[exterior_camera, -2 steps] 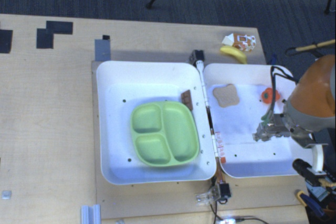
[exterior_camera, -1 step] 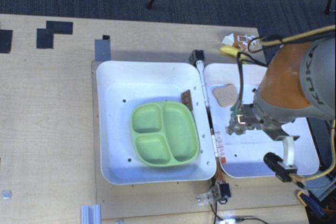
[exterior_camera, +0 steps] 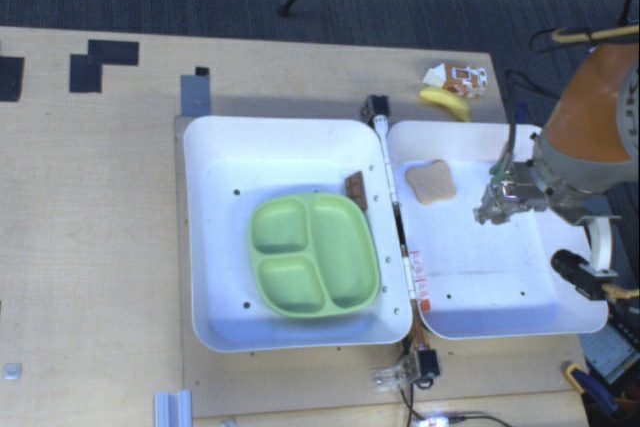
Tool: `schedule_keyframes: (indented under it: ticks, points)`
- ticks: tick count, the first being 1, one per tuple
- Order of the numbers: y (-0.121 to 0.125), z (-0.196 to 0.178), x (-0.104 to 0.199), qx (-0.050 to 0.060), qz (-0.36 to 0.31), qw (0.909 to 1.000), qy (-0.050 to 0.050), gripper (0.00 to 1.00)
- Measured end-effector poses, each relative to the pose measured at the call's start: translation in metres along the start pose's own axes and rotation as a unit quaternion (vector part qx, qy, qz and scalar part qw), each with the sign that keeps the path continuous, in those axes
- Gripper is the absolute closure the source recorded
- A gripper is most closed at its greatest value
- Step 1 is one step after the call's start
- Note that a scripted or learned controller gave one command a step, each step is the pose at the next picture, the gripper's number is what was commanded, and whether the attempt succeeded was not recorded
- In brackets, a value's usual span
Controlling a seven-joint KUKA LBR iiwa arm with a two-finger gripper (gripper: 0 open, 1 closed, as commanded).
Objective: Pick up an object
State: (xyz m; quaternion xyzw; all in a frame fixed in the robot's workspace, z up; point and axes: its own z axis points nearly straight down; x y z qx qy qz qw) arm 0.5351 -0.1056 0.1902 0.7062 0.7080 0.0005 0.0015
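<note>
Dark blue carpet lies behind the pale wooden surface (exterior_camera: 90,245), which carries two shallow white bins side by side. From the right, the grey arm with its orange band (exterior_camera: 592,115) reaches over the right bin (exterior_camera: 500,295), wrist angled down and leftward; the pincer (exterior_camera: 492,207) hovers above the bin floor, and whether it is open or closed cannot be told. Just beside it, up-left, lies a tan, rounded-square sponge (exterior_camera: 430,181), flat, with no clear long axis. A green divided plate (exterior_camera: 315,255) fills the left bin (exterior_camera: 215,215).
</note>
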Motion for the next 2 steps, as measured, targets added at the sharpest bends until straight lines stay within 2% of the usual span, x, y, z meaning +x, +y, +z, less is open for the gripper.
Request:
schedule_keyframes:
  ticks: [1,2]
  points:
    - [-0.048,-0.02,0.039,0.001,-0.001,1.0,0.001,1.0]
    - [0.007,-0.026,0.01,0.0,-0.001,1.0,0.0,1.0]
